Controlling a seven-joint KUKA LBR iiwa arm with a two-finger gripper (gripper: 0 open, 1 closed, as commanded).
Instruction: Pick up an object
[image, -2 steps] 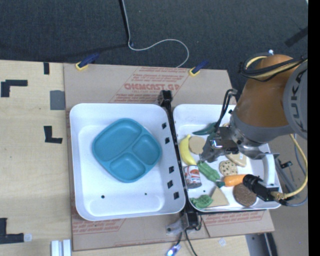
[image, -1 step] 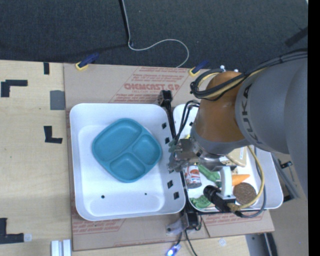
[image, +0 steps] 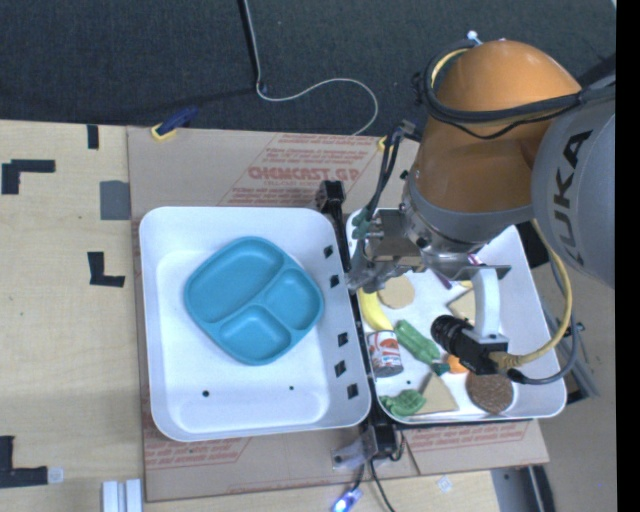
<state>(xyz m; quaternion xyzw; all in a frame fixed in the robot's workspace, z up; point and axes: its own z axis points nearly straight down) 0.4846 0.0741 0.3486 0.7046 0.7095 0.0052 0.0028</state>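
This is a robotics lab or test cell, not a home or shop. A grey and orange KUKA arm fills the two o'clock area above two shallow white bins set on a printed cardboard sheet over a pale bench marked with black tape shapes. A loose white cable trails over dark carpet at twelve o'clock, and the right bin at four o'clock holds toy food as test pieces.
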